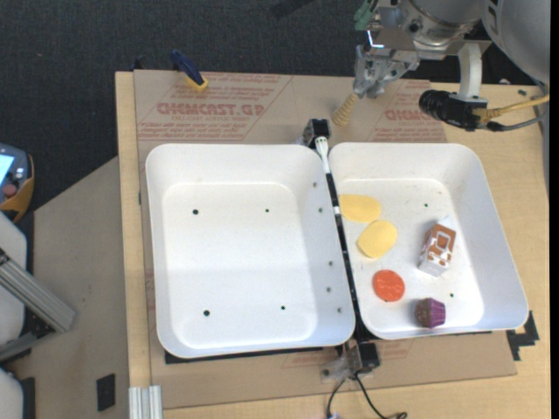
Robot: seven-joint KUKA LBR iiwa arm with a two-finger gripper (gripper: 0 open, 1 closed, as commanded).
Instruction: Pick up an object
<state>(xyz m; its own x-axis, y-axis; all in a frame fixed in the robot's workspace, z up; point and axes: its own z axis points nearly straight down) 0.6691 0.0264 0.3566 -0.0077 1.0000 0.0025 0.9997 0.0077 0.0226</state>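
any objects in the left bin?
No. All five objects, including the orange disc and purple piece, lie in the right bin; the left bin shows bare white floor.

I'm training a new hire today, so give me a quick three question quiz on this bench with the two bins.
1. True or false: the gripper is down inside a bin.
2. Which bin holds the items: A left, B right?
3. What colour is the round disc?

Key: 1 false, it is above the cardboard behind the bins. 2 B, the right bin. 3 orange.
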